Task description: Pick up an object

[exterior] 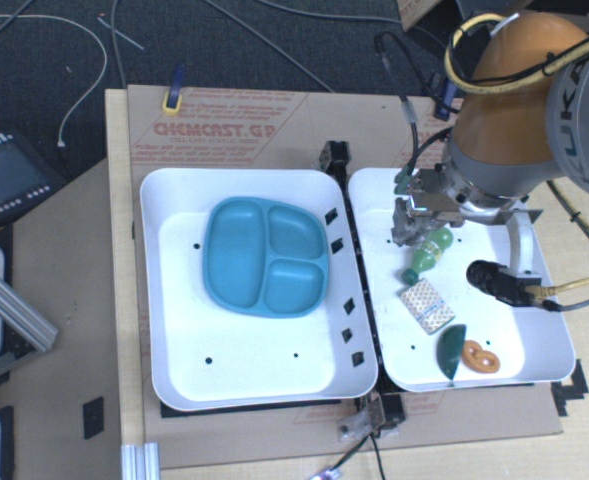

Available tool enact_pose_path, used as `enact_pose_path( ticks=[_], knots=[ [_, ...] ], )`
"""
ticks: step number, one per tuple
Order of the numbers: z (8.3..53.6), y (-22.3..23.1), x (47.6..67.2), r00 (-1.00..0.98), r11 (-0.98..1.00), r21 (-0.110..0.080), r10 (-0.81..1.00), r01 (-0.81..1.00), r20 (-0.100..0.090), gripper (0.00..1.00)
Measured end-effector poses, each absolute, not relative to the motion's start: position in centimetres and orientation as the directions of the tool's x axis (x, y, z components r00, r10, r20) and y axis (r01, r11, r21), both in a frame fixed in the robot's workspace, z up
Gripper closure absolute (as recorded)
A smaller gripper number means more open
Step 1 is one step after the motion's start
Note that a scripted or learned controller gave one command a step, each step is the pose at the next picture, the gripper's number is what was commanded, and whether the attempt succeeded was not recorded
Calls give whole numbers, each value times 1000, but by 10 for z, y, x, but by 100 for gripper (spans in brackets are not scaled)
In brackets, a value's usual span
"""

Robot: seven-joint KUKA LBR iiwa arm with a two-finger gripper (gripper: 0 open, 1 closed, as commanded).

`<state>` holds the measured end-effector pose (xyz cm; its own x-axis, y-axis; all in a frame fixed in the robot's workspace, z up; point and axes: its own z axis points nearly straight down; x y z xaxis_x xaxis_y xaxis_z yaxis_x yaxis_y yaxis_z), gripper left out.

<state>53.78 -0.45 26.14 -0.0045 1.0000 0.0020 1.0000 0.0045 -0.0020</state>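
My gripper (414,230) hangs over the upper left part of the right bin (544,353), reaching down from the grey and orange arm. Just below and right of it lies a small green bottle (429,255), tilted, its upper end tucked under the gripper. Whether the two touch cannot be told from this slant. In front of the bottle lies a small patterned packet (426,304). Toward the bin's front edge are a dark green leaf-shaped piece (450,351) and an orange pretzel-like ring (481,358).
The left bin (174,358) holds a blue divided plate (266,256) near its middle. A ridge with black clips separates the two bins. Loose cables lie on the dark floor behind the bench.
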Motion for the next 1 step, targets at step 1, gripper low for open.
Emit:
enact_pose_path(
  ticks=[1],
  knots=[
    [261,42,536,-6,6,-2,1000,1000,3,100]
  ],
)
